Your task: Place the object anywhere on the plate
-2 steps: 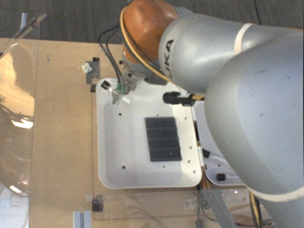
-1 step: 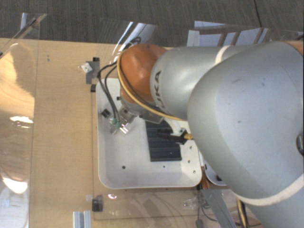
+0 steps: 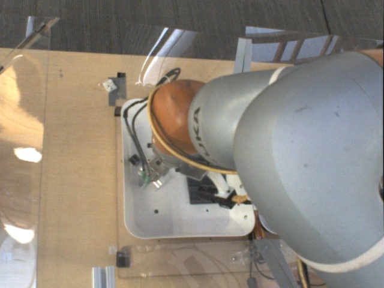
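Observation:
My gripper (image 3: 149, 176) hangs low over the left part of a white bin (image 3: 174, 224), close to the bin's left wall. The grey arm and its orange band (image 3: 171, 116) cover most of the bin and everything to its right. Something small and green sits at the gripper's tip; I cannot tell whether it is a separate thing or part of the gripper. A bare strip of the bin's floor shows along the front, with one small dark dot (image 3: 156, 210) on it.
The wooden bench (image 3: 72, 161) stretches to the left of the bin. A black clamp (image 3: 119, 90) sits at the bin's far left corner and a small black block (image 3: 123, 258) near its front left corner. A clear plastic sheet (image 3: 162, 50) stands at the back.

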Robot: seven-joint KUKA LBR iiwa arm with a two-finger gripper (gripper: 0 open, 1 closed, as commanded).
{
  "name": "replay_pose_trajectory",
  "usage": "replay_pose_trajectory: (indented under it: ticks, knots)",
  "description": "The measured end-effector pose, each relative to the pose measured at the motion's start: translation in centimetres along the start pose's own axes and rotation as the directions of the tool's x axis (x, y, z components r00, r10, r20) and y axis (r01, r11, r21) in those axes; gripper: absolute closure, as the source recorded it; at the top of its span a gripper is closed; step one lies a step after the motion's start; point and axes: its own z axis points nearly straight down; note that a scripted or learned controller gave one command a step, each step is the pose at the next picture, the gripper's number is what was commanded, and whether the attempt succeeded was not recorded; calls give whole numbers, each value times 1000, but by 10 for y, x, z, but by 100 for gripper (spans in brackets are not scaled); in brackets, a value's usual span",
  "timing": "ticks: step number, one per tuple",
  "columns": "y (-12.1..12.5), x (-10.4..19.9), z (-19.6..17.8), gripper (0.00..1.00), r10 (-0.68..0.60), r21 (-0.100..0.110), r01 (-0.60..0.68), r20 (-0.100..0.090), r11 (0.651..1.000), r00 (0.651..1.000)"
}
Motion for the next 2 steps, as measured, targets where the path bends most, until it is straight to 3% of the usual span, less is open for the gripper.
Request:
replay_pose_trajectory:
  ticks: [1, 2]
  knots:
    - [-79, 2, -42, 100, -346, 4, 346, -10, 938, 938]
    - [-18, 11, -21, 100, -825, 16, 826, -12, 564, 564]
